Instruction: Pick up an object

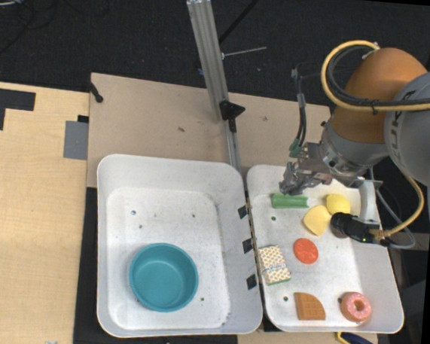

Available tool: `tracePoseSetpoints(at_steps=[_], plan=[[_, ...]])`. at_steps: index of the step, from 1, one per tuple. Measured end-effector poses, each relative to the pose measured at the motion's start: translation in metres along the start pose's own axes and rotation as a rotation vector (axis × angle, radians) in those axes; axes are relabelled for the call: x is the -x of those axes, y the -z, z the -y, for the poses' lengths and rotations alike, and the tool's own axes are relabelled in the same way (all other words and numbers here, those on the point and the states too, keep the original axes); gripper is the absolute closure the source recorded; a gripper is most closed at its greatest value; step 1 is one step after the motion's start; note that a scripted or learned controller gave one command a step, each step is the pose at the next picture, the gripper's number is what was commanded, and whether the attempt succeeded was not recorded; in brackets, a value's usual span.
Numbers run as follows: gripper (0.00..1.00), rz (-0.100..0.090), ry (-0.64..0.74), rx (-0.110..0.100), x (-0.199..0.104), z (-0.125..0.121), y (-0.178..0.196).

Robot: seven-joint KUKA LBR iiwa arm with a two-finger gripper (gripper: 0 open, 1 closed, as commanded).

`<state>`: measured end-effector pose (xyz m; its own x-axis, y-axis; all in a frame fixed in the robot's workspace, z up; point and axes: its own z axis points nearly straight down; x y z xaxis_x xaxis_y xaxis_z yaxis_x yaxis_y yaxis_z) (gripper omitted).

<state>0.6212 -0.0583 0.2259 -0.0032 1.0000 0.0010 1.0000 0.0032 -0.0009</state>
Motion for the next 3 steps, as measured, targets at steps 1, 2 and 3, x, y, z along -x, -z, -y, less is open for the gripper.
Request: tracePoseSetpoints(at_steps=[1,2,3], plan=[[1.0,0.001,-0.001,0.001,-0.045,0.03,0.007],[1.0,0.0,0.0,-0.001,-0.096,0.051,-0.004],[1.0,0.001,0.0,0.001,-0.136,0.063,0.005]])
